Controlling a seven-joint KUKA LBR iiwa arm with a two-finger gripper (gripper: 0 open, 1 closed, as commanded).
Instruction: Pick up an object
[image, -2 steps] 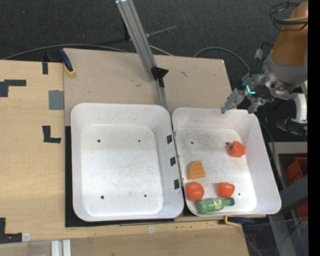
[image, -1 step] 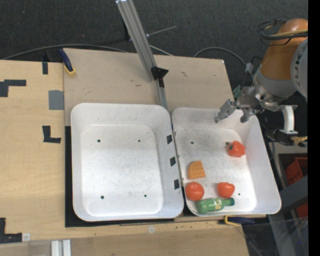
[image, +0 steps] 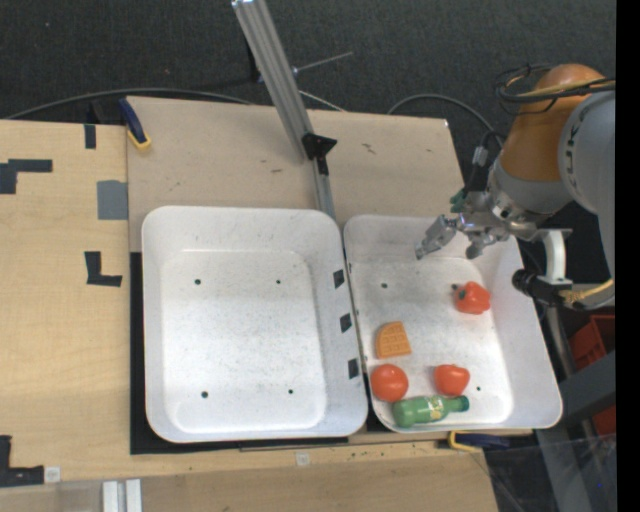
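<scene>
The arm comes in from the right of the frame, and its gripper (image: 452, 241) hangs over the upper part of the right bin (image: 400, 240), fingers spread apart with nothing between them. The task names no particular object, so any of the five in this bin would do. Nearest is a red pepper (image: 472, 297), lying just below and a little right of the gripper, toward the bin's right side. Lower, near the middle of the bin, sits an orange waffle-like piece (image: 393, 340). Below that a red tomato (image: 389, 382) and a second red fruit (image: 452, 379) lie side by side but apart, and a green bottle (image: 430, 408) lies on its side along the bottom wall, just under them. The left bin (image: 240, 230) holds nothing that can be seen.

The step in hand looks like the approach: the gripper is above the bin and not yet at any object. The next move would call for shifting down the frame to centre over the red pepper, then descending with the fingers on either side of it and closing. The pepper's rounded shape may let it roll aside if the fingers land off-centre.
</scene>
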